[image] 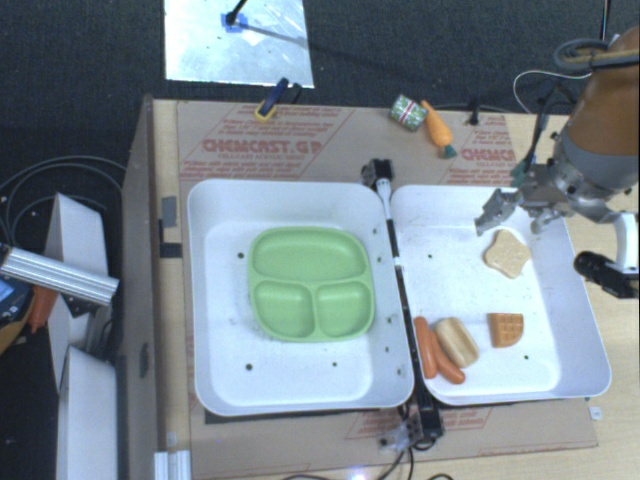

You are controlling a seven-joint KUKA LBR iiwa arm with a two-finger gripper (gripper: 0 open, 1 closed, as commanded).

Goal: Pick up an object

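While the arm reaches in from the right of the camera view, its gripper (520, 211) hovers over the far part of the right bin (575, 368), fingers spread apart and pinching nothing. Just near of it, close below the fingertips, lies a toy bread slice (507, 254), pale tan and flat on the bin floor; this looks the likeliest thing to be picked. Nearer in the same bin sit a small orange waffle (505, 329), and to its left a toy hot dog (447, 347) in a bun, close to the wall between the bins. The left bin (215, 268) holds a green divided plate (310, 284), lying flat at its middle. On the cardboard beyond the bins rest a toy carrot (437, 128) and a small green can (407, 111), touching or nearly so. The bread slice is probably light, stiff plastic and somewhat slick; being thin and flat, it would best be taken across its narrower width, fingers coming straight down on opposite edges, since a shallow grip could make it slip or skid.
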